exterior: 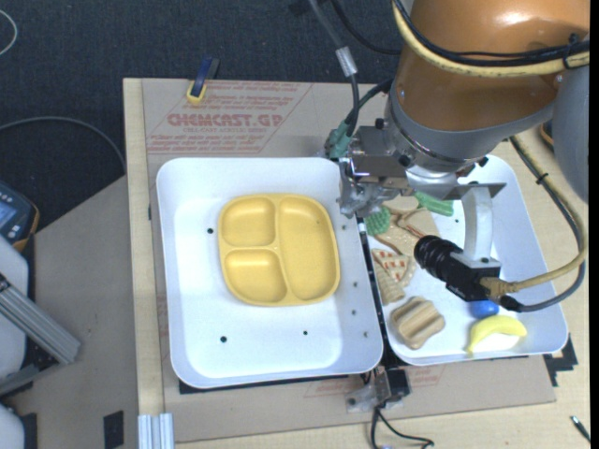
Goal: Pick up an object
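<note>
The arm's orange wrist band (491, 26) hangs over the right bin (547, 279), hiding much of its toy food; the end effector (360, 190) sits at the bin's left rim, near a green piece (378, 220). A yellow divided plate (279, 249) fills the left bin (187, 325).

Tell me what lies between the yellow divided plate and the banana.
In the camera view, the bins' adjoining rims and a tan bread-like piece lie between the plate and the banana.
</note>
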`<control>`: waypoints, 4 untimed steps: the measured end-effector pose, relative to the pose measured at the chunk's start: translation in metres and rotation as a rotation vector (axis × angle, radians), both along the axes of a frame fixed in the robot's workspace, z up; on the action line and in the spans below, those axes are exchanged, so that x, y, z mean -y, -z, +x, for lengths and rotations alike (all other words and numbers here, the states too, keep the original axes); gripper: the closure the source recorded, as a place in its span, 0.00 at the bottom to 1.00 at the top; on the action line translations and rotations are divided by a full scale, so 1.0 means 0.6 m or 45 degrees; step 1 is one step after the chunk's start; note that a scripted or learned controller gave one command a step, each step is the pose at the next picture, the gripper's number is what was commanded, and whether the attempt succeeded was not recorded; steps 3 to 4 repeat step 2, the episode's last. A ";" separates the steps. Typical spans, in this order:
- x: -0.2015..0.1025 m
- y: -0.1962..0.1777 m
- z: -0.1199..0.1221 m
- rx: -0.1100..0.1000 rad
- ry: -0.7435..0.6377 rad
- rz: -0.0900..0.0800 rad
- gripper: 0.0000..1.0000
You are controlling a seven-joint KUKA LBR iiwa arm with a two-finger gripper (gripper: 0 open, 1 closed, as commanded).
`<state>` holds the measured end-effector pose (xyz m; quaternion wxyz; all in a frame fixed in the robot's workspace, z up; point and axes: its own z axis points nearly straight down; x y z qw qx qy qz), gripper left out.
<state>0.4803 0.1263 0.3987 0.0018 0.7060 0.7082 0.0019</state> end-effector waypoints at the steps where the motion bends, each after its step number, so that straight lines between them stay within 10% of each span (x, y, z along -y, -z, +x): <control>1: -0.089 0.118 -0.005 -0.020 -0.003 -0.003 1.00; 2: -0.099 -0.060 0.000 0.008 0.001 0.006 1.00; 4: -0.099 -0.060 0.000 0.008 0.001 0.006 1.00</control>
